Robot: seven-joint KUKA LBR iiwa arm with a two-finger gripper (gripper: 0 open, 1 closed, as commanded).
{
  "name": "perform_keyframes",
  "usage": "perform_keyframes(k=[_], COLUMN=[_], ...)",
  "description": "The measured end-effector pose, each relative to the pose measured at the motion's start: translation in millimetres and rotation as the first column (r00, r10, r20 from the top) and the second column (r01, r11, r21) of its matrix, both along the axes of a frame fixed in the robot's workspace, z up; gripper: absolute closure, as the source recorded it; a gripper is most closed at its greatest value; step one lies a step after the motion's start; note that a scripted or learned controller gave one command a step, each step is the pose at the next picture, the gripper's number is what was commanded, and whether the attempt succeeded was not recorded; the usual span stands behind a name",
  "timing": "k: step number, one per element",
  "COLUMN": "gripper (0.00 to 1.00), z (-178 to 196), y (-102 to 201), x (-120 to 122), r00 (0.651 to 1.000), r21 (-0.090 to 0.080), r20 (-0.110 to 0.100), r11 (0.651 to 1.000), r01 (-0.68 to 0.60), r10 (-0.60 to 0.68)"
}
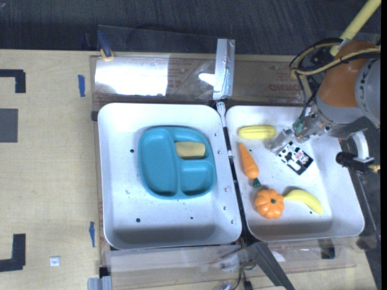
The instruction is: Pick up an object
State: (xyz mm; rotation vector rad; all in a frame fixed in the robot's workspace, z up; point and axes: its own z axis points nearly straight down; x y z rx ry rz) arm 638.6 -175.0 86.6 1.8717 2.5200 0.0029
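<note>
Corn cob (256,132) lies just left of the jaws (285,142).

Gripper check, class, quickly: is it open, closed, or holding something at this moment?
Gripper: cannot be told; it sits low in the right bin, beside the yellow corn.

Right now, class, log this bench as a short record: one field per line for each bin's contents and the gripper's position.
left bin: blue divided tray holding a yellow block
right bin: corn cob, carrot, pumpkin, banana
gripper: low over the right bin's upper middle, beside the corn cob
grasp: cannot tell
</note>
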Motion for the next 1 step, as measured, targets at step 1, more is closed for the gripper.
perform_keyframes(k=[1], gripper=[0.00], z=[49.3], y=[-6.2], x=[-61.8], r00=[0.972], r21=[0.001], r20=[-0.003], r11=[0.972], r01=[0.236], r10=[-0.236])
